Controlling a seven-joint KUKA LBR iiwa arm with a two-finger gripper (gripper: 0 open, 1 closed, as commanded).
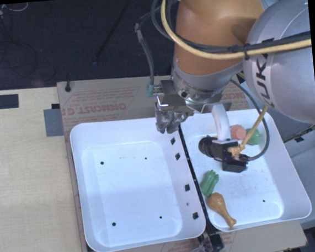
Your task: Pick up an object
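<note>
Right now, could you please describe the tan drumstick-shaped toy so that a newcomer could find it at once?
Start at the right-hand white bin, the one under the arm. Look at its near left corner, close to the divider between the bins: the drumstick toy lies there, just below a green toy. It is tan-brown, with a rounded bulb tapering to a thin handle, unlike its leafy green neighbour.

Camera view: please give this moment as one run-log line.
end effector: over bin divider, holding nothing | right bin: green toy, drumstick | left bin
</note>
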